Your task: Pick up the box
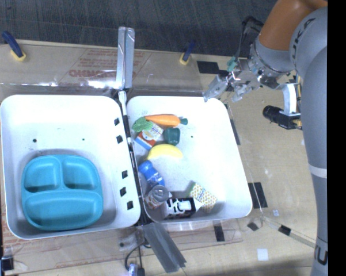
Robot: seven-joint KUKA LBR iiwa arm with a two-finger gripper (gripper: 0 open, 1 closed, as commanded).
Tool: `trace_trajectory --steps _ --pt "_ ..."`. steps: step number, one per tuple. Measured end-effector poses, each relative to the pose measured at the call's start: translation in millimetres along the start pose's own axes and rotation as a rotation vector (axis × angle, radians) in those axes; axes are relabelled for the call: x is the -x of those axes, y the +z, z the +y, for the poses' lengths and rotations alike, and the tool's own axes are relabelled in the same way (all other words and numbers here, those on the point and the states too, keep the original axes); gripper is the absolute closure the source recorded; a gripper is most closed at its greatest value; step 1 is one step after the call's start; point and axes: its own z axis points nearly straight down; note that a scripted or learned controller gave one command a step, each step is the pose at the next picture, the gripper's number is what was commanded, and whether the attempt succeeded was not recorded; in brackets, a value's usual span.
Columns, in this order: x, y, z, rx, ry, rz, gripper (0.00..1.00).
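so the small patterned yellow-and-white cardboard box (204, 196) sits at the right white bin's (230, 154) front, well apart from the tool (221, 91), fingers spread open beyond the back corner.

2 bins side by side. Left bin (11, 154): tray (62, 190) at its front. Right bin (233, 171): items along its left wall, carrot (163, 119) rearmost, banana (165, 151) mid, can (156, 195) and box (203, 196) at front. Gripper (223, 89) above right bin's rear-right corner.
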Motion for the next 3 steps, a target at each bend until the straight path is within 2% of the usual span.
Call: trace_trajectory --steps 1,2,3 --pt "-70.9 129.6 -132.1 -0.001 -0.267 0.001 0.0" --pt "-95.8 157.4 -127.8 0.024 -0.227 -0.024 0.0" --pt "-100.9 150.9 -128.5 0.018 -0.236 -0.014 1.0"
